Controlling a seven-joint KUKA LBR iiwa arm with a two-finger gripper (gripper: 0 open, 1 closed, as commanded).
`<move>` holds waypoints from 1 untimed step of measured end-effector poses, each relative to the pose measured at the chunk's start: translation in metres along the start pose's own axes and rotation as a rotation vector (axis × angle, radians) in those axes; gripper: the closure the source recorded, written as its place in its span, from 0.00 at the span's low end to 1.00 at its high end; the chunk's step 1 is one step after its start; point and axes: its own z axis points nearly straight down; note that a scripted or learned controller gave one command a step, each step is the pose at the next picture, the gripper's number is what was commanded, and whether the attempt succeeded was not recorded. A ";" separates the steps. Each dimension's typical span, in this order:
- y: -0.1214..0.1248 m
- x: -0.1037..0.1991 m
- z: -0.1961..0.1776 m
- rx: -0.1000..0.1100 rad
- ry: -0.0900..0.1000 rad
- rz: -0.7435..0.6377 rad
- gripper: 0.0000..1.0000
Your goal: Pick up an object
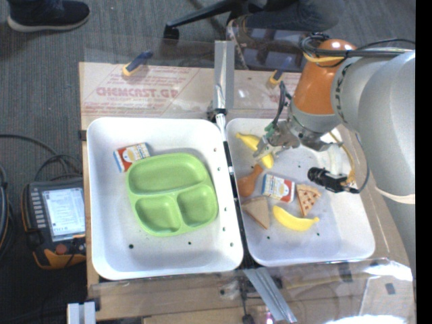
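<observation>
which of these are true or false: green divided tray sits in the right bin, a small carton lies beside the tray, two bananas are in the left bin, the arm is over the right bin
1. The green three-compartment plastic tray sits in the right white bin. False: it sits in the left white bin.
2. A small red-and-white carton lies beside the tray's upper left corner. True.
3. Two yellow toy bananas lie in the left bin. False: both, and, lie in the right bin.
4. The grey arm's gripper is over the right bin. True.
</observation>
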 end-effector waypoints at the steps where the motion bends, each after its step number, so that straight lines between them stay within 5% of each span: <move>1: 0.025 0.010 -0.105 0.001 -0.004 -0.086 1.00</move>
